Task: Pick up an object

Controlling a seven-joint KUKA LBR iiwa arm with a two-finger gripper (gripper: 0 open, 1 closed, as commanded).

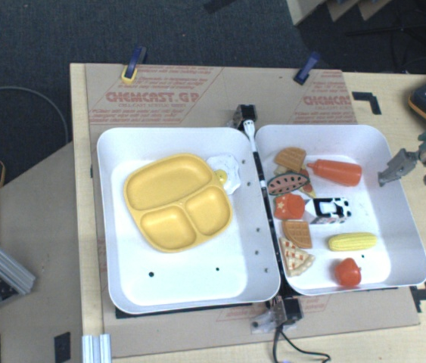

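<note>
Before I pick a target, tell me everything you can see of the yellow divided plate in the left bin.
The yellow divided plate looks like glossy moulded plastic, a rounded shape with three compartments: one large above, two smaller below. It lies flat, turned at a slant, in the upper middle of the left bin. Its compartments hold nothing. A white fried-egg toy touches its upper right rim.

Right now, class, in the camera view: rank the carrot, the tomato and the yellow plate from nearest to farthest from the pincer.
Measured from the pincer at the right bin's far right edge:
1. Carrot, top of the right bin.
2. Tomato, the right bin's near corner.
3. Yellow plate, in the left bin.
</note>
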